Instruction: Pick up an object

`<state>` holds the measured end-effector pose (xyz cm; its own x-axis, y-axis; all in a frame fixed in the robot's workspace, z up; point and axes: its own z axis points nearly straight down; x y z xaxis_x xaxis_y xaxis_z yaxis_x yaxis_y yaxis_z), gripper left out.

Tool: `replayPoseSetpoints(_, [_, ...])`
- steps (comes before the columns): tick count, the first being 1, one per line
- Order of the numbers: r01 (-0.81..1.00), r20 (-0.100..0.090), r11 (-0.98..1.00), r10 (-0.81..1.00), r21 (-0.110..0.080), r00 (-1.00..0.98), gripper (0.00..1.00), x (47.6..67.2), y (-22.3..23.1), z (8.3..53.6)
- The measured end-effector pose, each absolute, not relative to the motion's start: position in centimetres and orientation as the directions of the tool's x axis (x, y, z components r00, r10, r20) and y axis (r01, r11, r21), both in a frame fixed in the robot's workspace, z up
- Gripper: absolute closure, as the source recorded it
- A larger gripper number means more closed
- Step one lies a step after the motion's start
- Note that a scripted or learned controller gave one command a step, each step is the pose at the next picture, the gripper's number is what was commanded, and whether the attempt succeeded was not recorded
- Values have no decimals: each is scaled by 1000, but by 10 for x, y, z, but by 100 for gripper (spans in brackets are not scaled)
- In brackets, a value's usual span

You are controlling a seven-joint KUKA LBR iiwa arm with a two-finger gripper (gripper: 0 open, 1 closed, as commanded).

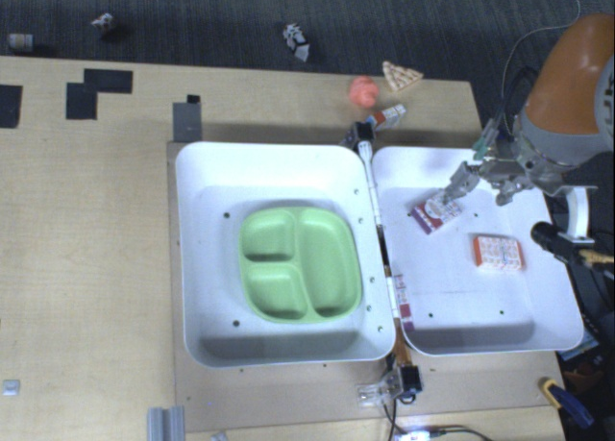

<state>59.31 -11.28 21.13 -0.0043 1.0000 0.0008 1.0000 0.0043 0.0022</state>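
I see the gripper (483, 183) over the right bin (538, 333), fingers spread, one tip at the small packet (433, 212) but not pinching it; orange card (498, 253) lies nearby, green tray (298, 262) in left bin (202, 237)

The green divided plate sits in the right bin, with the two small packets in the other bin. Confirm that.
Not quite: the camera view shows the green divided plate in the left bin. The two small packets lie in the other, right bin.
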Motion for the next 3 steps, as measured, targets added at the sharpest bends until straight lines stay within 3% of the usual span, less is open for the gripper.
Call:
replayPoseSetpoints(1, [1000, 0, 5, 1000, 6, -5, 0, 640, -107, 86])
replayPoseSetpoints(2, [1000, 0, 7, 1000, 8, -7, 100, 641, -107, 96])
replayPoseSetpoints(3, [1000, 2, 5, 1000, 6, -5, 100, 617, -28, 186])
